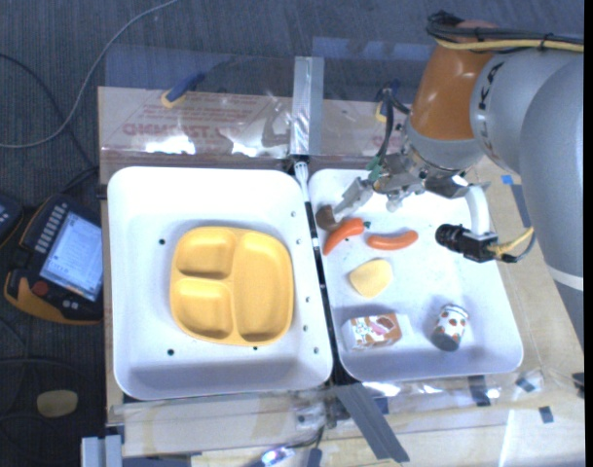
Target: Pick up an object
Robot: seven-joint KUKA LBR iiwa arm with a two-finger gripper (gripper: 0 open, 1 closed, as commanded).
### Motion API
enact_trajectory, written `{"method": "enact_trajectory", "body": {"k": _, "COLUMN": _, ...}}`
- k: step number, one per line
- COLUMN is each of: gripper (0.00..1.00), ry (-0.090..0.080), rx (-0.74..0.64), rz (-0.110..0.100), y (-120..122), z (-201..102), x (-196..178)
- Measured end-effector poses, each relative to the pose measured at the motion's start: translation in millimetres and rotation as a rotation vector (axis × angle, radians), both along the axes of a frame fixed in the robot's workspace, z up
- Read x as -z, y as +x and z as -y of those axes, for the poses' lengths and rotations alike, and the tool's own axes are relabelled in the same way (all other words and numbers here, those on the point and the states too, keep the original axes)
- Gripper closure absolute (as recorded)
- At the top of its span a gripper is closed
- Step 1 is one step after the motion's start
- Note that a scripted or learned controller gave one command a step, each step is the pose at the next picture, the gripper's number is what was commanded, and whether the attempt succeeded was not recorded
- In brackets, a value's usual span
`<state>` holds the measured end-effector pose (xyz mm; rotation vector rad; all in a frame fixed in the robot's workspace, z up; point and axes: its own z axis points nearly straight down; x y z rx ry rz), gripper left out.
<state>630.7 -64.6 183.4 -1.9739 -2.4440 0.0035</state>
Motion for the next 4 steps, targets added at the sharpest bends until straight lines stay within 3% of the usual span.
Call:
{"method": "enact_trajectory", "body": {"k": 1, "gripper": 0.0, "ry": 0.002, "rx": -0.011, "rz": 0.021, "y": 0.3, "z": 37.4, "x": 80.0}}
{"method": "enact_trajectory", "body": {"k": 2, "gripper": 0.0, "ry": -0.002, "rx": -0.014, "rz": 0.012, "y": -34.2, "z": 76.0, "x": 93.3}}
{"method": "enact_trajectory", "body": {"k": 3, "gripper": 1.0, "ry": 0.0, "rx": -0.014, "rz": 0.016, "y": -32.5, "z": 74.7, "x": 82.7}}
{"method": "enact_trajectory", "body": {"k": 4, "gripper": 1.0, "ry": -0.001, "rx": 0.082, "rz": 0.001, "y": 13.4, "z": 18.6, "x": -12.5}}
